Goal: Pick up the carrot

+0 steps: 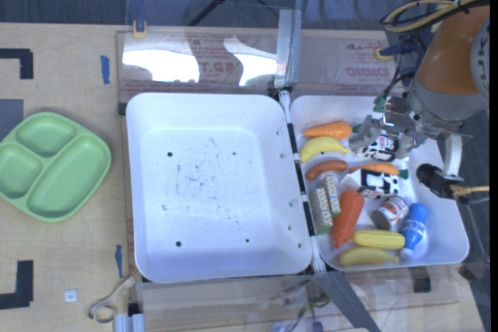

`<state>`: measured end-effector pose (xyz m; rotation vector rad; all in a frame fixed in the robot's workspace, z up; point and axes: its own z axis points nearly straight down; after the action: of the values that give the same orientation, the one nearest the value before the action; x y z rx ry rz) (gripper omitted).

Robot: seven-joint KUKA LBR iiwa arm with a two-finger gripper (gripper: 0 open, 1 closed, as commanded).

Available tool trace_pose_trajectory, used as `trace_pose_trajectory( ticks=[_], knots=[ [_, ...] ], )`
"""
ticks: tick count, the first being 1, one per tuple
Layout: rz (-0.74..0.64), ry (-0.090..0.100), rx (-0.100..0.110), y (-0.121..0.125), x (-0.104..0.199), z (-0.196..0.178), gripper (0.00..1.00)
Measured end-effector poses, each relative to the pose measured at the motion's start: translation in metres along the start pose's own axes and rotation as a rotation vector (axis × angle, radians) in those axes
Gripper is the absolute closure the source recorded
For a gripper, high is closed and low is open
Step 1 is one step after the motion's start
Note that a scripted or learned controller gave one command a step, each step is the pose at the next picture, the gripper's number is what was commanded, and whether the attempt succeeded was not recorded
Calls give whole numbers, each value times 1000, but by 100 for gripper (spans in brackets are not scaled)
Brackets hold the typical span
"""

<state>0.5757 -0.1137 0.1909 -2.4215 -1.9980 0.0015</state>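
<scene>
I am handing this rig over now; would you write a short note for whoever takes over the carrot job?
Claw: over the upper part of the right bin, above the toy pile; I cannot tell if it is open or shut, and no carrot shows in it.
Carrot: lying in the right bin, lower middle, between a snack bar and a small can, tip towards the near edge.
Done: nothing yet; the carrot is not lifted.
Left: bring the claw to the carrot, grip it, lift it.

carrot (346,216) lies in right bin (455,241).
</scene>
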Motion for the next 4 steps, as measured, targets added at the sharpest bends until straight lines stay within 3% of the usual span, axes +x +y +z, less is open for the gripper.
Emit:
trace_pose_trajectory(
  ticks=[1,2,3,4],
  knots=[
    [-162,-2,-5,72,27,59,0],
    [-104,-1,-15,36,-24,66,0],
    [-252,-2,-7,83,3,98,0],
    [-463,-1,-6,7,13,104,0]
  ],
)
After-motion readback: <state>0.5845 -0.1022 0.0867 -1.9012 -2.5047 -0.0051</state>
